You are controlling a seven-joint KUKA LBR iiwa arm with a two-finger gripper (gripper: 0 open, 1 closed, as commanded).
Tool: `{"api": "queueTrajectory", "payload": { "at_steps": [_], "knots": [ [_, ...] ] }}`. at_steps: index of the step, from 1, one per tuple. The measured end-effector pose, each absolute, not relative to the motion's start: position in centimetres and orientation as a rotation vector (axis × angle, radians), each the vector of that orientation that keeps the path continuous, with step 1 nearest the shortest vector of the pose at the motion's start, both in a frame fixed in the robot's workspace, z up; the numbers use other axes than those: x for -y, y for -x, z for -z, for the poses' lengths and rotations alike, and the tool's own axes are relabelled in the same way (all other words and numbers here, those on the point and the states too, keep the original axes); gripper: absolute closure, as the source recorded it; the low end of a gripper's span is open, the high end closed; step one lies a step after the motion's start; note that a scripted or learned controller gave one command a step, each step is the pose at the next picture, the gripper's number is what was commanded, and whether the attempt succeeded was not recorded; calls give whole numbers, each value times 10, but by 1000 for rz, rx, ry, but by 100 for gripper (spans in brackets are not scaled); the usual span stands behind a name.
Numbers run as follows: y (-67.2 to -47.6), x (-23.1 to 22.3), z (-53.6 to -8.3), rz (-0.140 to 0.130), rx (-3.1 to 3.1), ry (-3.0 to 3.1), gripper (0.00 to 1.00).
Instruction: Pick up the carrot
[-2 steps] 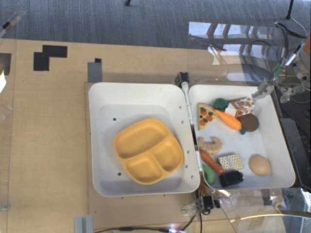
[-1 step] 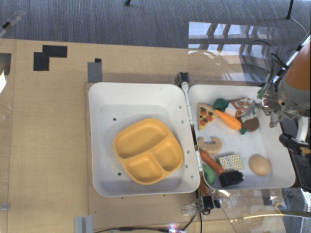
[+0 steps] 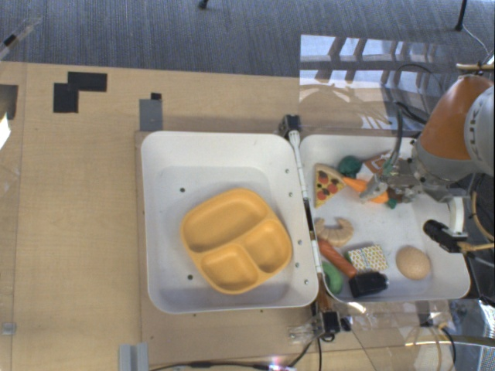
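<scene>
The carrot [image 3: 357, 183] is a slim orange piece lying in the right bin [image 3: 445, 284], just right of a pizza slice [image 3: 328, 184], with a green tip toward its right end. My gripper [image 3: 384, 187] is down in the bin right over the carrot's right half and hides the middle of it. Orange shows on both sides of the gripper. The arm's orange band [image 3: 452, 122] is above it at the right.
The right bin also holds a green item [image 3: 349, 163], a tan curled piece [image 3: 334, 228], a red-orange stick with a green end [image 3: 337, 256], a checkered block [image 3: 366, 255], a black object [image 3: 367, 283] and a tan ball [image 3: 414, 263]. A yellow divided plate [image 3: 236, 240] lies in the left bin [image 3: 162, 207].
</scene>
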State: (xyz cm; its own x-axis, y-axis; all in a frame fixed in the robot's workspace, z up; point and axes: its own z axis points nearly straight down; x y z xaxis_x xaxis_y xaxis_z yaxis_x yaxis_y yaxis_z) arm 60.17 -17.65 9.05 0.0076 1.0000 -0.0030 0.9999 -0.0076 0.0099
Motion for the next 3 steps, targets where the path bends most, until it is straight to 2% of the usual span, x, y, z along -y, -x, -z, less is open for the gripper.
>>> {"api": "queueTrajectory", "payload": {
  "at_steps": [1, 2, 3],
  "knots": [
    [-599, 176, -96, 5, -2221, -2225, 100],
    [-603, 114, -134, -6, -2259, -2181, 100],
    [-603, 116, -133, -3, -2253, -2186, 0]
  ]
}}
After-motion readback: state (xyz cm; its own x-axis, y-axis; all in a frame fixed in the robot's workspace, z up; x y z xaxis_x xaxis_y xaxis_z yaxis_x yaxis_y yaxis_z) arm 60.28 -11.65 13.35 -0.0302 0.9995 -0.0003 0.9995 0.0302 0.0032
